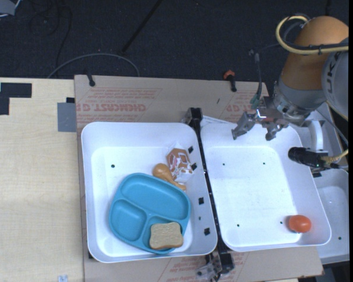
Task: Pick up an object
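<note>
On the far left the pale wooden counter (29, 175) lies bare apart from a few dark and grey square markers near its back edge, with a sheet of printed brown cardboard (141, 101) spread under the two bins. The shallow white left bin (97, 157) carries most of the clutter: a blue plastic divided tray (144, 207) sits tilted toward the front, with a tan slice of toy bread (166, 235) resting in its lower compartment, and just behind the tray lie a small yellow-orange toy drumstick (165, 173) and a crumpled brown-and-white wrapper (180, 160), touching each other near the black divider between the bins. The shallow white right bin (247, 239) holds a single small orange-red ball (299, 223) in its front right corner, likely rolled there against the wall; it looks the easiest target, standing well clear of everything else. The gripper (256, 126) hangs above that bin's back rim, its fingers spread wide with nothing between them, well apart from the ball, so a pick has not begun. Behind the counter, dark carpet with loose cables covers the floor.
</note>
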